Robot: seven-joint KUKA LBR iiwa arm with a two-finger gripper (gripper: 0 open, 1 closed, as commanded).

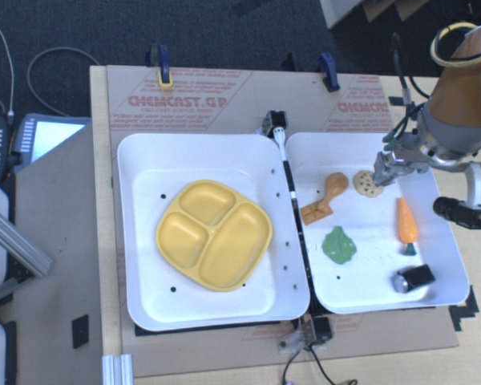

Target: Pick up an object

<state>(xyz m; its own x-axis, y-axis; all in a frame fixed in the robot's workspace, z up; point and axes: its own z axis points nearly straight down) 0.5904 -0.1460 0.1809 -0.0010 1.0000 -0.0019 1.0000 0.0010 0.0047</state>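
The right bin [441, 295] holds several small items. A round chocolate-chip cookie [367, 184] lies near its back. To the cookie's left is a brown drumstick-shaped piece [325, 199]. A green leafy piece [338, 245] sits in the middle, an orange carrot [406, 221] to the right, and a black and silver object [414, 279] at the front right. My gripper [387, 169] hangs low over the bin's back right, just right of the cookie and close beside it. Nothing shows held in it.
The left bin [136, 175] holds a yellow divided plate [215, 233]. A black rail [293, 207] with clamps runs between the two bins. The grey and orange arm [457, 95] leans over the right bin's back right corner.
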